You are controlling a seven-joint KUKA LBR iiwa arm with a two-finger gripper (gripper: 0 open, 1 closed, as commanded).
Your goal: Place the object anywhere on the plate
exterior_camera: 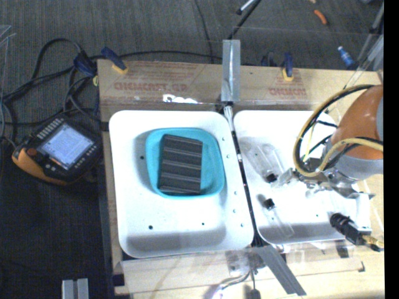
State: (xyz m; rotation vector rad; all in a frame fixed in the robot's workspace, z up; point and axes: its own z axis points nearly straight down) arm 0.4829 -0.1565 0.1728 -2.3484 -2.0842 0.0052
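The dark ridged block [181, 164] sits flat on the blue plate [215, 167], left of centre in the left bin [124, 167]. The hand [321, 182] hovers at right, over the right bin [274, 226]; its grip can't be told. Any stray sweep could nudge the block off.

Two shallow white plastic bins [124, 229] sit on a tan cardboard-coloured bench top [162, 83] printed with faded red lettering. The turquoise rounded-square plate [215, 167] carries a dark grey rectangular block [181, 164] patterned with parallel ridges. The grey arm's band [365, 114] is orange; its cables [312, 136] are yellow and black. The handheld pendant [59, 151] is black and orange with a pale blue screen.
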